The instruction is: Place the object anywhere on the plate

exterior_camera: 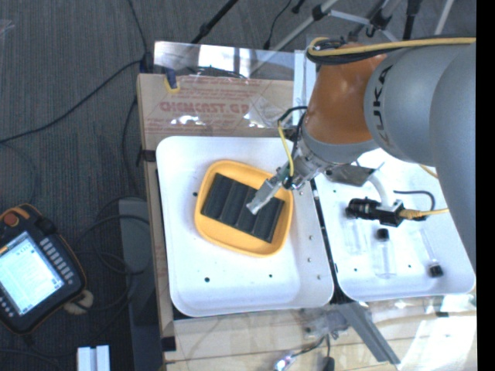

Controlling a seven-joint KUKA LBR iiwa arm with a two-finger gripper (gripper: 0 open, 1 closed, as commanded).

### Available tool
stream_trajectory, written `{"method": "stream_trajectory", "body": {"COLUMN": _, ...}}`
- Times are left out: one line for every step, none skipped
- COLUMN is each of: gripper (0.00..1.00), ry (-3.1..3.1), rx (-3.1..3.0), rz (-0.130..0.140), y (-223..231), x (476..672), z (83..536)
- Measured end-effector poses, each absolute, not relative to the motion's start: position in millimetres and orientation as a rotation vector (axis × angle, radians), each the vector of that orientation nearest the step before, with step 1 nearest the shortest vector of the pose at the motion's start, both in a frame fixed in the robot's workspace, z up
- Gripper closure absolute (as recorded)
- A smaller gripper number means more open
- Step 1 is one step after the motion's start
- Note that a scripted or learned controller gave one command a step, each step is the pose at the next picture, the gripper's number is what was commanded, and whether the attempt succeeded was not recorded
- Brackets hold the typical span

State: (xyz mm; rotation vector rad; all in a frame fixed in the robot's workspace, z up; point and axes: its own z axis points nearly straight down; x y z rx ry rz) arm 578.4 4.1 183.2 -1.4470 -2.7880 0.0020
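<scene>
You see the yellow plate — rounded, square-ish, glossy — lying in the left bin. On it sits the object, a dark, ribbed slab, matte against the plate's shine. The gripper — slim, grey metal — slants down over the slab's right part; its state you cannot tell. Small clear tubes lie in the right bin.

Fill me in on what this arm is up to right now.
The grey KUKA arm reaches in from the right, with its gripper low over the yellow plate in the left white bin. A dark ridged object already lies on that plate, under the gripper's tip. Whether the gripper is gripping it cannot be told from this view. The right bin holds a black part with a yellow cable and some small clear pieces.
</scene>
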Motion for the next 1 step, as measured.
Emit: {"method": "stream_trajectory", "body": {"gripper": 0.0, "ry": -2.788, "rx": -1.447, "rz": 0.002, "y": 4.0, "x": 578.3, "z": 183.1}}
